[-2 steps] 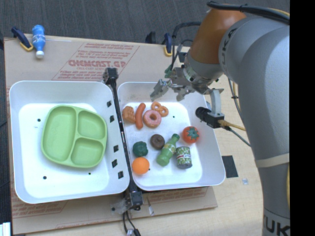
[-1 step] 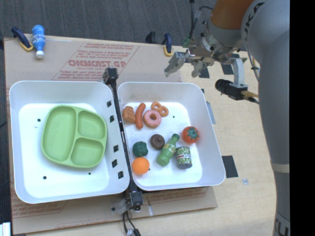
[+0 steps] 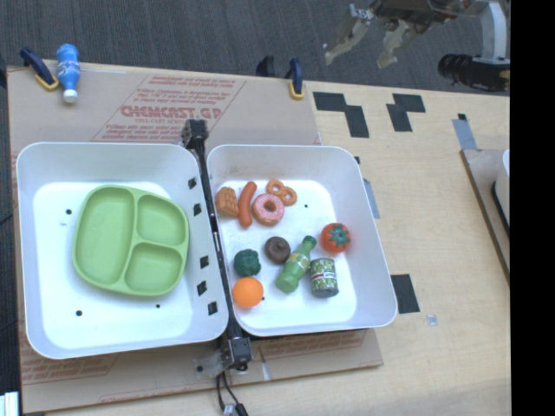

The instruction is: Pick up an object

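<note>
The right bin (image 3: 368, 232) holds several small toy foods: a sausage (image 3: 248, 203), a pink donut (image 3: 268, 208), a pretzel (image 3: 281, 191), a brown nugget (image 3: 226, 201), a chocolate donut (image 3: 277, 250), a green bottle (image 3: 296, 267), a tomato (image 3: 336, 237), a can (image 3: 323, 277), a dark green piece (image 3: 247, 262) and an orange (image 3: 248, 293). My gripper (image 3: 355, 59) hangs high at the top of the view, beyond the bench's far edge and well away from the bins. It is open, with nothing between its fingers.
The left bin (image 3: 35, 189) holds a green divided plate (image 3: 132, 240). A blue and white bottle (image 3: 68, 70) lies at the bench's far left corner. Blue clamps (image 3: 296, 78) sit on the cardboard's far edge. Bare bench stretches to the right of the bins.
</note>
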You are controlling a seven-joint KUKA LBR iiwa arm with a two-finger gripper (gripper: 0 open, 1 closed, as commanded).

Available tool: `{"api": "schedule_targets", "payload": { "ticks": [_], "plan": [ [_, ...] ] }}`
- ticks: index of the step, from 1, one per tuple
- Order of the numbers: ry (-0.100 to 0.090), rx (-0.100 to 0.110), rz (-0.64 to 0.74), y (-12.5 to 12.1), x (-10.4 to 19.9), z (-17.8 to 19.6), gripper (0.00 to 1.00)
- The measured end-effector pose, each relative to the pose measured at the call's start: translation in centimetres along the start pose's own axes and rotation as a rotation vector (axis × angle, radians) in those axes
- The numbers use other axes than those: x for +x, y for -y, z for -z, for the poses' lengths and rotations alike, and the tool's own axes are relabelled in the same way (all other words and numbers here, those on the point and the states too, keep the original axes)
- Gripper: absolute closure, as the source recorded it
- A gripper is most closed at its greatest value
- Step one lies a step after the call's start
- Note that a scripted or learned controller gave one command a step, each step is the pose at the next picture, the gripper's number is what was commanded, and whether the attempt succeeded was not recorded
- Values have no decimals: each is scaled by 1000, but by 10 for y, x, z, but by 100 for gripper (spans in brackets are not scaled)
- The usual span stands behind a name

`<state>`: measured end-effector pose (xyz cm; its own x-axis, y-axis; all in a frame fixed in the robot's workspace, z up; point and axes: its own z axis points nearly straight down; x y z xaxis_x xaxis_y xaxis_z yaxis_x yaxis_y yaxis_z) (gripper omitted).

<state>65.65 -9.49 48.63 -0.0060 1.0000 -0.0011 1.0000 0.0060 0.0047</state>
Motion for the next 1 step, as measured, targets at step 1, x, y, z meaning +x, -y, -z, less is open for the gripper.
{"api": "schedule_targets", "payload": {
  "ticks": [1],
  "plan": [
    [-1,9,0,4,-15,-223,0]
  ]
}}
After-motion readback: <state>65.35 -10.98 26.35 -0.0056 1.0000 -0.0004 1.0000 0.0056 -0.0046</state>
